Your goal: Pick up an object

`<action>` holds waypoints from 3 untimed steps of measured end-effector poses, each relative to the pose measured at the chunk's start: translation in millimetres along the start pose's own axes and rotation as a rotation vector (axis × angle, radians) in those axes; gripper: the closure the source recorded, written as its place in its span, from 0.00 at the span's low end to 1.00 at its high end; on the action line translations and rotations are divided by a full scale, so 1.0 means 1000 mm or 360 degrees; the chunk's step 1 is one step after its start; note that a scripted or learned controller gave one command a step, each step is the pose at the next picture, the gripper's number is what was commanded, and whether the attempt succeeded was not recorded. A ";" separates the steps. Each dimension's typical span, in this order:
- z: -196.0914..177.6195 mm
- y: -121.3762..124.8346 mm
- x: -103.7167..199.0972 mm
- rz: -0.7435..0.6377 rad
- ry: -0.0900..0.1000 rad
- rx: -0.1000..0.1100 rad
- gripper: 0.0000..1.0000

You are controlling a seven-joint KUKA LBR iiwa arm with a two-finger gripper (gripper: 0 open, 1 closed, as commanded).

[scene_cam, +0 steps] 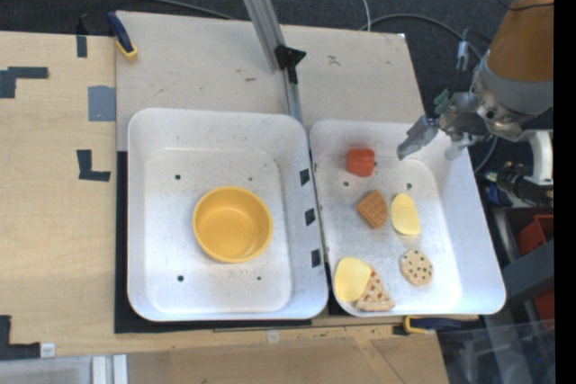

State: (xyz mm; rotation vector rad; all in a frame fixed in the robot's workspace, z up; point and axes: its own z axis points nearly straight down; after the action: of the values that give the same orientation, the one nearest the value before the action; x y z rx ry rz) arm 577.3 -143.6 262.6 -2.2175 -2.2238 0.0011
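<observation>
Currently the end effector (421,139) hovers at the right bin's (468,220) far edge; its state cannot be told. Nearest candidate: a small red block (361,162) at that bin's far left, compact, apparently rigid and light. Judged best gripped across opposite sides. Flat toy cookie (416,267) looks harder to pinch.

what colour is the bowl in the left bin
Yellow; the bowl shows plainly in the camera view.
</observation>
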 end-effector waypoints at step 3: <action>0.102 -0.009 -0.002 0.0002 0.0000 0.0008 0.00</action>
State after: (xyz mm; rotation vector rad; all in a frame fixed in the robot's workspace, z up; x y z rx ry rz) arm 568.4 -145.1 160.2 -2.2164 -2.2200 0.0067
